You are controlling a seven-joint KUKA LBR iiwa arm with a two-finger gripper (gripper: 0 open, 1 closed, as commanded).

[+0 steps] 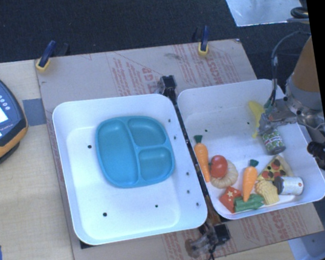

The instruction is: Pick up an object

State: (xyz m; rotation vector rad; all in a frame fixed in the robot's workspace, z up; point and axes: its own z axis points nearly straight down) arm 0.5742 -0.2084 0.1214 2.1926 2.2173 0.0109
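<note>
At the right of the frame the gripper (269, 120) hangs low over the right white bin (221, 95), its fingers closed around a small clear jar with a dark lid (272, 140), just beside a yellow piece (256, 109). Toy food crowds the bin's lower part: two orange carrots (202, 158), a red tomato (218, 164), a pizza slice (275, 169). The left white bin (77, 189) holds a blue divided plate (134, 150).

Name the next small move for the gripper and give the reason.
Probably lower straight down: the gripper sits over the small jar near the right bin's far right side, and the jar stands apart from the toy food pile, so it looks like the easiest target.
</note>
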